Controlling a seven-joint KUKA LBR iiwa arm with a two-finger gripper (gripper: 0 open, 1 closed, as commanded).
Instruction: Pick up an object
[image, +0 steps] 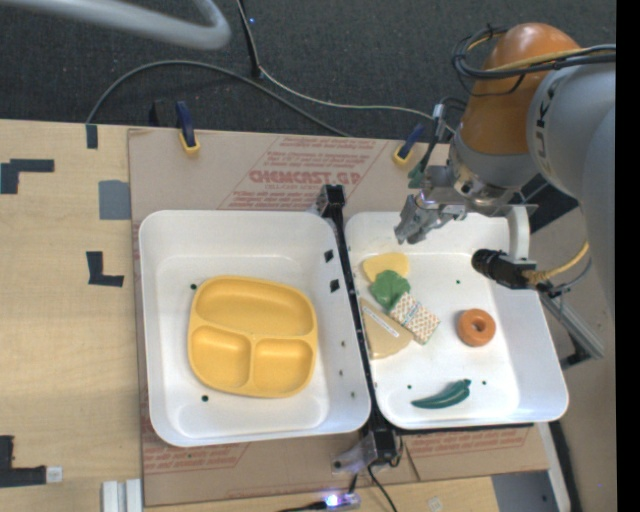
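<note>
The gripper (413, 229) hangs above the right bin (530, 400); whether it is apart or together I cannot tell. The broccoli (389, 289) lies below, touching the cracker (416, 319), so a grasp may slip.

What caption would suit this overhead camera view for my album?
Grey arm's pincer hovers over the right white bin of toy food; a yellow divided plastic tray lies in the left.

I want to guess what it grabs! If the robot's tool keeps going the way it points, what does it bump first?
Probably the pale yellow piece. The tool points down and a bit left, with that piece just below its tip and the broccoli beyond. Depth is hard to judge, so it might meet the bin floor first.
</note>
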